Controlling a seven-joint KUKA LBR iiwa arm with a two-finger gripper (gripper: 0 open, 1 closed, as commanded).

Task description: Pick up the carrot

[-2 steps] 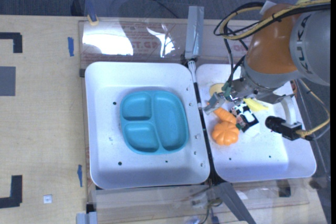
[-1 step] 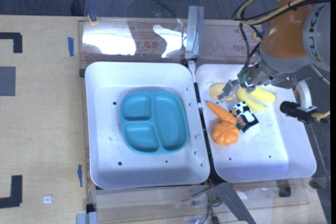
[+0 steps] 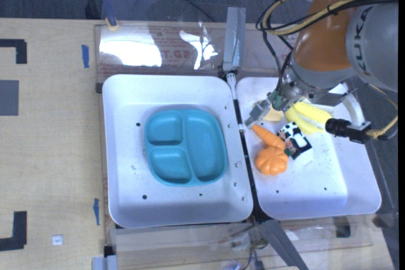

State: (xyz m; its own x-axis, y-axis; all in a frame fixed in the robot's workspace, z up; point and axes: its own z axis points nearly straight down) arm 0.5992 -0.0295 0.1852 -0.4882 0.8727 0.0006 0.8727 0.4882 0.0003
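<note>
Two small grey fingers of the claw [image 3: 261, 112] hang low over the top left part of the right bin [image 3: 354, 196]. They look a little spread with nothing between them, but the view is too blurry to be sure. The carrot [image 3: 268, 136] lies just below the claw, near the orange pumpkin [image 3: 271, 161]. A yellow banana [image 3: 309, 116] lies to the right. The left bin [image 3: 120, 155] holds a blue divided plate [image 3: 186, 146].

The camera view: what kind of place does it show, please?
Probably a robotics lab test bench: a grey arm reaches over two white bins, which hold a blue divided plate and toy food such as a carrot.
</note>
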